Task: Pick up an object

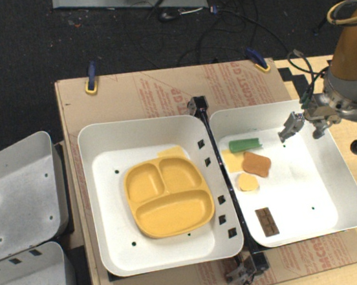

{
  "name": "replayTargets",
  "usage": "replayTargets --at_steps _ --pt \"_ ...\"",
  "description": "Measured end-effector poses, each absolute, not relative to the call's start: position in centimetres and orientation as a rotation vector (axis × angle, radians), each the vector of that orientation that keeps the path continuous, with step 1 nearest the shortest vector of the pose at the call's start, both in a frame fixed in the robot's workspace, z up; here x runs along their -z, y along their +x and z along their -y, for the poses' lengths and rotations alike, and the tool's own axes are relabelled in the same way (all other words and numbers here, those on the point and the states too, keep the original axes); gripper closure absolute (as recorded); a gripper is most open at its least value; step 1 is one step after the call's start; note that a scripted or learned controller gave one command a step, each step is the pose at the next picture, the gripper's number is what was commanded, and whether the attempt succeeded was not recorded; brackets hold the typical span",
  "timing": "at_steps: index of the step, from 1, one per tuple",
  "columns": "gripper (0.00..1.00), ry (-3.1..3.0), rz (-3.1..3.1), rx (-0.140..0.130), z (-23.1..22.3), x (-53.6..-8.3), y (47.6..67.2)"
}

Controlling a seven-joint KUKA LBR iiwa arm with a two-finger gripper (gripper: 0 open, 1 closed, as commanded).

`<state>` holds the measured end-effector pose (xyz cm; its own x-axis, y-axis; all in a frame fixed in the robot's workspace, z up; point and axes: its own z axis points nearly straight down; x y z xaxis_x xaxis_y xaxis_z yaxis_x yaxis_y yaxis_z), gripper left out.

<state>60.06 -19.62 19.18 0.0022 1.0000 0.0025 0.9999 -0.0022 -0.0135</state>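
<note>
Gripper point(301, 125): it hangs over the upper right part of the right bin point(339, 176), its two fingers spread apart with only air between them, one tip toward the bin's middle and one nearer its right wall.

Landmark: the right bin; everything below is placed against it.

Likeliest pick: the brown block point(257, 163), lying in the bin's left half, just beside the divider side, tilted a little so its long axis runs from upper left to lower right.

Direction from gripper: the brown block lies to the camera's left of the fingers and somewhat lower in the view, apart from them, with bare bin floor between.

Neighbours: a green bar point(244, 144) sits just above the brown block, long axis running left to right; a pale yellow slab point(232, 162) touches its left edge; a yellow round piece point(248, 183) sits just below it.

Outlier: a dark brown strip point(266, 221) lies near the bin's bottom wall, well apart from the cluster.

Judgement: the fingers would need to travel left across the bin and close across the block's short side; crowding by the neighbours could spoil the grasp.
</note>
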Motion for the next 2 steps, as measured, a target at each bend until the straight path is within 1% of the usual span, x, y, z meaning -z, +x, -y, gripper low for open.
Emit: replayTargets --at_steps 1,2 --pt "0.00 -2.220 2.223 0.000 19.6 -20.0 60.4" --pt "0.00 -2.219 2.219 -0.003 19.8 -13.9 61.0"
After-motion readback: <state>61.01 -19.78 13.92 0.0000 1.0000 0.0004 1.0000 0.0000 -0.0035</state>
